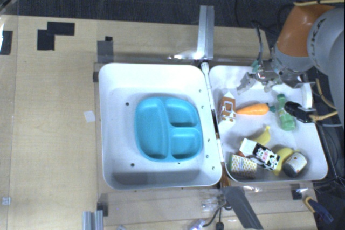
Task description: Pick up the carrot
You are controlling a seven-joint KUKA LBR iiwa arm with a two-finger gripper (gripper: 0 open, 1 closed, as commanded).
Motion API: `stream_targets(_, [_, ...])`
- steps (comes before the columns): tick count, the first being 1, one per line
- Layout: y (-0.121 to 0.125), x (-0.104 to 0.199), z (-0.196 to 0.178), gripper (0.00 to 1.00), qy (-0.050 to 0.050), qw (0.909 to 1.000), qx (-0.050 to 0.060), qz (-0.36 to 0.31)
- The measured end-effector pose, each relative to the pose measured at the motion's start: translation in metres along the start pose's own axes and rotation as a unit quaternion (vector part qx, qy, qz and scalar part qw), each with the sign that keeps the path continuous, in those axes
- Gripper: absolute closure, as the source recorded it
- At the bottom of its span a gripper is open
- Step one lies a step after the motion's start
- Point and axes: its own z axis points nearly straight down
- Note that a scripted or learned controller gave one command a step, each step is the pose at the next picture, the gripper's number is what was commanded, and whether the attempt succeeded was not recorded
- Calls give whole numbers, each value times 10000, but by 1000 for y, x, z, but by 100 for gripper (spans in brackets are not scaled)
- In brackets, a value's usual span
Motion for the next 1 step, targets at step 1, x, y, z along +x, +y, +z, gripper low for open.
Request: stream_targets(1, [-47,12,-33,0,-1,9997,-9,-245])
